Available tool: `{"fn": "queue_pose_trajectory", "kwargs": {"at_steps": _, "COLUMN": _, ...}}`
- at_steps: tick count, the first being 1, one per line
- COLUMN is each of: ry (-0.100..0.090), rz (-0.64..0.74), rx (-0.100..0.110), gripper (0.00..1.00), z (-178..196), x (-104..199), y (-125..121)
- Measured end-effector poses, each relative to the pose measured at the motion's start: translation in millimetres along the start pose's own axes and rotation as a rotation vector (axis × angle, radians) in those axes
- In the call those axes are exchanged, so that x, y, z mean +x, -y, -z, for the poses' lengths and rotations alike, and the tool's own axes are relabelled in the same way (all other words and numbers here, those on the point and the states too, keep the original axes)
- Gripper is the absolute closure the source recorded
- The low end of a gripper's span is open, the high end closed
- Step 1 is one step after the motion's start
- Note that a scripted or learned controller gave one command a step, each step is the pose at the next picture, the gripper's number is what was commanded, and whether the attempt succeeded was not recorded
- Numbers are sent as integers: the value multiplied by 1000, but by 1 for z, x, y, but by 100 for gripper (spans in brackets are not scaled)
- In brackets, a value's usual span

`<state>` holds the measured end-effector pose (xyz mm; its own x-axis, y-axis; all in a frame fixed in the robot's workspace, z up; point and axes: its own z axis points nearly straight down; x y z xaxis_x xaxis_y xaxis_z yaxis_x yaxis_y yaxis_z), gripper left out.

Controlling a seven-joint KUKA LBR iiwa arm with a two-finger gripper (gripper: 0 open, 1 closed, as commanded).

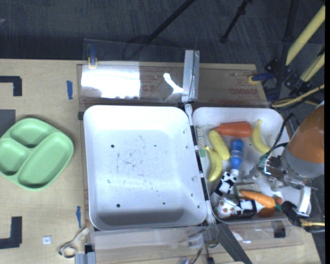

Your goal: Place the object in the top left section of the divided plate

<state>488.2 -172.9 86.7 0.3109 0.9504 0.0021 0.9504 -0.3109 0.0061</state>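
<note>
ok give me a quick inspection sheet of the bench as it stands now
surface: wooden bench bearing two white bins, left bin and right bin, side by side
job's things: green divided plate on the bench left of the bins
clutter: right bin holds corn cob, two bananas, two carrots, blue bottle, black-and-white toy
claw: arm over the right bin's right side; claw low among the items, state unclear
cables: black cable by the arm
surroundings: dark floor, stand legs, yellow bars

Only faint reddish print on the cardboard [234, 82] behind the bins (too blurred to read)
</note>
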Motion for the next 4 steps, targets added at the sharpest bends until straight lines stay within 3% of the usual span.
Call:
{"fn": "queue_pose_trajectory", "kwargs": {"at_steps": 1, "ry": 1, "rz": -474, "rx": -2, "gripper": 0, "z": 0, "x": 45, "y": 21}}
{"fn": "queue_pose_trajectory", "kwargs": {"at_steps": 2, "ry": 0, "rz": -1022, "rx": -7, "gripper": 0, "z": 1, "x": 60, "y": 25}}
{"fn": "queue_pose_trajectory", "kwargs": {"at_steps": 3, "ry": -7, "rz": -1047, "rx": 1, "gripper": 0, "z": 1, "x": 14, "y": 8}}
{"fn": "queue_pose_trajectory", "kwargs": {"at_steps": 4, "ry": 7, "rz": -1048, "rx": 7, "gripper": 0, "z": 194, "x": 16, "y": -26}}
